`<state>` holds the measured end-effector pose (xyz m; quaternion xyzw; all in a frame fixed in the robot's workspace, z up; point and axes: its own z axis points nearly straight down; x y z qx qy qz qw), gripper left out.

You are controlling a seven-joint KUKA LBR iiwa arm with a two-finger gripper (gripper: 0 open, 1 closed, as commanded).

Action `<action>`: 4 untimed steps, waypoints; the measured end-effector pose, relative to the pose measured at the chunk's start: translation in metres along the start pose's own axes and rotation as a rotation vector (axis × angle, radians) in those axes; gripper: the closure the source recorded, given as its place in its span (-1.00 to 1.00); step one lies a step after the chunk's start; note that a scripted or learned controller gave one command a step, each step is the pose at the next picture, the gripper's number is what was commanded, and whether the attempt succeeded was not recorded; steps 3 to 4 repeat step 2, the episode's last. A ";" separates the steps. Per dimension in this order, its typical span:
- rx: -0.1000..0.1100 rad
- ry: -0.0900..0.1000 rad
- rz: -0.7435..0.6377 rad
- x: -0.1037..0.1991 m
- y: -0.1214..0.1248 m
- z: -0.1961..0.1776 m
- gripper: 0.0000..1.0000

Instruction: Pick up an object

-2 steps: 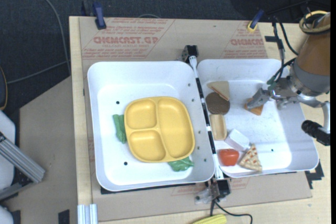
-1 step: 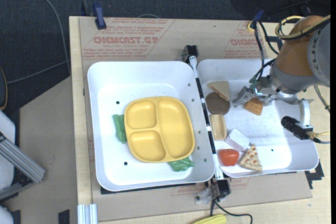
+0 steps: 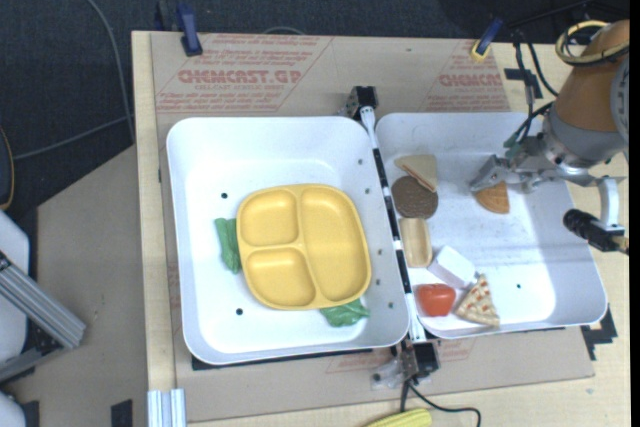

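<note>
The right bin (image 3: 540,260) holds several toy foods: a tan bread slice (image 3: 420,169), a brown round patty (image 3: 414,198), a tan block (image 3: 415,241), a white block (image 3: 452,266), a red tomato (image 3: 434,299), a pizza slice (image 3: 479,303) and an orange wedge (image 3: 493,200). My gripper (image 3: 497,178) is low in this bin, right at the orange wedge's upper edge, with the arm coming in from the right. The fingertips are dark and small against the bin floor.
The left bin (image 3: 195,215) holds a yellow divided plate (image 3: 300,245) with green leafy pieces (image 3: 228,245) tucked under its left and lower edges. Black clips (image 3: 362,101) join the bins in the middle. Blue clamps (image 3: 187,27) stand at the bench's back edge.
</note>
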<state>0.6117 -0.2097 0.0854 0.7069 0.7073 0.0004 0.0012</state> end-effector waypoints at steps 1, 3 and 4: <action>-0.002 -0.002 -0.001 0.000 0.000 -0.010 1.00; 0.000 0.002 -0.001 0.067 -0.015 -0.078 1.00; 0.000 0.002 -0.001 0.067 -0.015 -0.078 1.00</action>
